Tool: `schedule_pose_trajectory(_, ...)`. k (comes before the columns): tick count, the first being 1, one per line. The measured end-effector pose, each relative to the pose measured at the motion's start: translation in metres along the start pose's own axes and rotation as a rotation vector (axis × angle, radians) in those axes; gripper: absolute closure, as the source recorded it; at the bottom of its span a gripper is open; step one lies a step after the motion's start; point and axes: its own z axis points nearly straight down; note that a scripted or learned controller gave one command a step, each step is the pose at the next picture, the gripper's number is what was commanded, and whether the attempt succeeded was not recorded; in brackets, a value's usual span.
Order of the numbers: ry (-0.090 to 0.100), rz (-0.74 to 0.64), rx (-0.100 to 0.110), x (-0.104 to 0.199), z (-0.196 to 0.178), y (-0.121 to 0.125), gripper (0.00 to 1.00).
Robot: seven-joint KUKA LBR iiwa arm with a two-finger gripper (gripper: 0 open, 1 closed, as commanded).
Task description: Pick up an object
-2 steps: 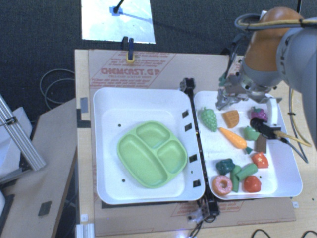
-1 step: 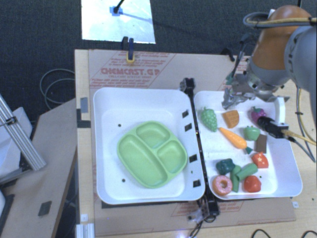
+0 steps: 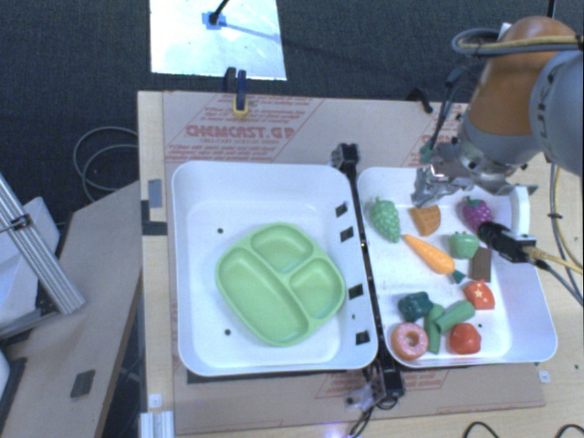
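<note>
one gripper hangs over the right bin, just above an orange wedge; whether it's open i cannot tell. approach step; next, descend and close.

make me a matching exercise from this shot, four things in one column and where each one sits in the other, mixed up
Things:
1. green divided plate
2. pink donut
3. green grapes
4. purple grapes

Places:
A. right bin, near front corner beside the divider
B. right bin, far side, next to the arm
C. middle of the left bin
D. right bin, far side, close to the divider

Pairs: 1-C, 2-A, 3-D, 4-B
</note>
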Motion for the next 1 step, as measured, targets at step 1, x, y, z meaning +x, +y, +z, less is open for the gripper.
schedule_pose_trajectory(1,0.000,-0.004,-0.002,0.0046,-0.0041,0.0068,1.00)
